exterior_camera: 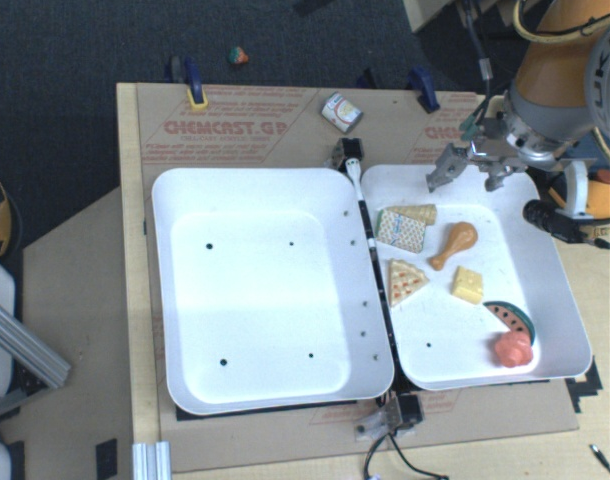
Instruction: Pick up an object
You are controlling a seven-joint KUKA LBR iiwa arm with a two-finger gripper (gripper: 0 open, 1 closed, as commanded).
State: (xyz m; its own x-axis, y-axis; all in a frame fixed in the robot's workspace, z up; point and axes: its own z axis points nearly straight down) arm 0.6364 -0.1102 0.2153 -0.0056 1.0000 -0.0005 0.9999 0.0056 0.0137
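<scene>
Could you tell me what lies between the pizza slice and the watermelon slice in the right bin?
In the camera view, the yellow cheese block lies between the pizza slice and the watermelon slice, on the right bin's white floor.

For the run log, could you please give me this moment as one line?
gripper: open, above right bin's far edge, holding nothing | items: drumstick, pizza slice, cheese in that bin | pick: not yet done

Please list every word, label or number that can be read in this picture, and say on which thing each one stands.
"CHEMCAST G P": red print on the brown board under the bins, behind the left bin.
Same red print behind the right bin: partly hidden, unreadable.
Small box on the board: print too small to read.
</scene>
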